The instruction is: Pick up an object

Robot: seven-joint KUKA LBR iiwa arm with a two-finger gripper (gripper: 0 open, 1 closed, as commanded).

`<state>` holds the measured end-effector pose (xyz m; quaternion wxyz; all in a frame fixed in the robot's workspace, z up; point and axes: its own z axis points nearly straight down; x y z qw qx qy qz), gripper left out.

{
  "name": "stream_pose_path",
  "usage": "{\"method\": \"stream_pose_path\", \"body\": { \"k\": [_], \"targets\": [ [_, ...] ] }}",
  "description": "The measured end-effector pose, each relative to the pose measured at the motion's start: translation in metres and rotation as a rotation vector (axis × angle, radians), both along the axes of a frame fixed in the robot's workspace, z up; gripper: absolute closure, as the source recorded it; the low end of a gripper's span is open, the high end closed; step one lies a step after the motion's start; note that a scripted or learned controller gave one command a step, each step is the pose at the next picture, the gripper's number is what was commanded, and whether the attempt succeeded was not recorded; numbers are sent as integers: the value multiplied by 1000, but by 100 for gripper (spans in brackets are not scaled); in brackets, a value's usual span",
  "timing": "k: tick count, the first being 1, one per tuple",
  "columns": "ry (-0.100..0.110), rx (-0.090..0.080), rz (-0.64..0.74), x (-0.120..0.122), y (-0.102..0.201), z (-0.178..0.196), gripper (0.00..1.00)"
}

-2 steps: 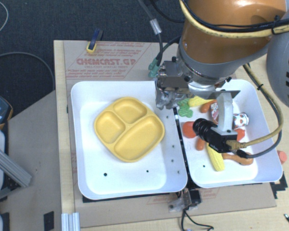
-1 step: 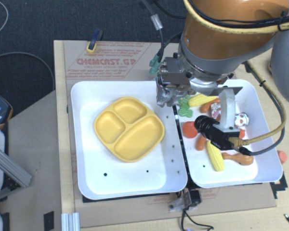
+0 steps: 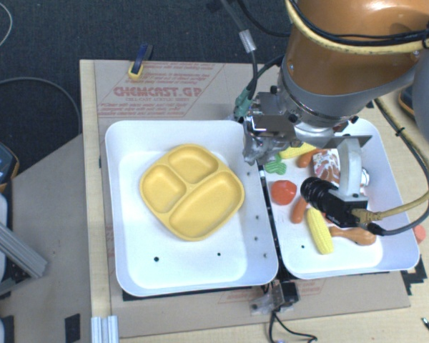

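Several small toy foods lie in the right bin (image 3: 386, 259), and the gripper (image 3: 261, 147) hangs over that bin's upper left corner, close to the divide from the left bin (image 3: 121, 191). No object is seen between the fingers, and whether they are spread or pressed together cannot be told, as the wrist housing masks them from above. The nearest candidate is the green piece (image 3: 274, 167), which lies just beside the gripper, slightly toward the view's lower right. The red tomato (image 3: 283, 190) sits a little further along the same direction. The corn cob (image 3: 319, 230) lies well apart toward the bin's lower middle, its long axis running from upper left to lower right. The yellow divided plate (image 3: 191, 190) rests alone in the left bin. In judgement, a short shift toward the lower right, then a descent, would place the fingers over the green piece.
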<state>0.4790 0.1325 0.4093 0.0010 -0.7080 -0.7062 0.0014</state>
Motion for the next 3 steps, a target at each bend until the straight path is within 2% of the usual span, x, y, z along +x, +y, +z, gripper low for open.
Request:
{"method": "stream_pose_path", "body": {
  "k": [1, 3],
  "targets": [
    [1, -1, 1, 0, -4, -23, 100],
    [-6, 1, 3, 1, -3, -1, 100]
  ]
}}
